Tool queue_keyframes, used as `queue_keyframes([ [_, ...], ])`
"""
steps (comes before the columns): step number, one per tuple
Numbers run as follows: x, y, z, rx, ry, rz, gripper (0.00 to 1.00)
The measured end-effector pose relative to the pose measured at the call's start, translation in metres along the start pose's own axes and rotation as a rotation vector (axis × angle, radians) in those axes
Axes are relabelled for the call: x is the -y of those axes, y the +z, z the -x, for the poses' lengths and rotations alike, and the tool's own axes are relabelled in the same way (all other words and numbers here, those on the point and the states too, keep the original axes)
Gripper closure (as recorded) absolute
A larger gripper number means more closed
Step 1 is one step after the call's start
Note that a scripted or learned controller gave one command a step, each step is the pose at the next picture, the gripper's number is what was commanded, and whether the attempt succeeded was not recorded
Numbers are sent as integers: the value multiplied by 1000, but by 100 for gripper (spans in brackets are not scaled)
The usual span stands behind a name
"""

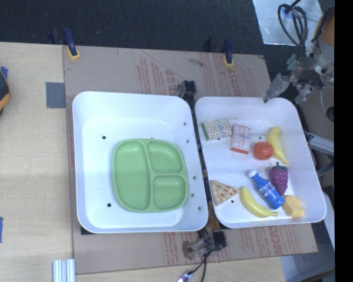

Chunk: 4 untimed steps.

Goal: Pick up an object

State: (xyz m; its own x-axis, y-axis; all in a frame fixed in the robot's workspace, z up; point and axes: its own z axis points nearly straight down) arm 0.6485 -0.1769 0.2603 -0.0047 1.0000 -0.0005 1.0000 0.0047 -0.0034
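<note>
All the grabbable stuff sits loose in the right bin [294,113]: two bananas, a tomato [262,151], grapes [279,177], a bottle [267,190]. The left bin [88,113] just holds a green tray [149,175]. The gripper [276,88] hangs over the right bin's far corner, nothing in it. Can't tell how it's set.

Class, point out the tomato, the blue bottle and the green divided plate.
tomato [262,151], camera view, middle of its red body
blue bottle [268,192], camera view, mid-body
green divided plate [130,175], camera view, large left compartment
</note>
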Motion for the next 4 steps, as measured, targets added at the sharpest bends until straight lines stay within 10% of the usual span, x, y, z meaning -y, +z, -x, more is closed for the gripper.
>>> queue_keyframes([
  [1, 34, 150, -50, 0, -1, -3, 0],
  [2, 33, 139, -48, 1, -4, -2, 100],
  [3, 33, 139, -48, 1, -4, -2, 0],
  [4, 47, 169, -50, 1, 0, -1, 0],
])
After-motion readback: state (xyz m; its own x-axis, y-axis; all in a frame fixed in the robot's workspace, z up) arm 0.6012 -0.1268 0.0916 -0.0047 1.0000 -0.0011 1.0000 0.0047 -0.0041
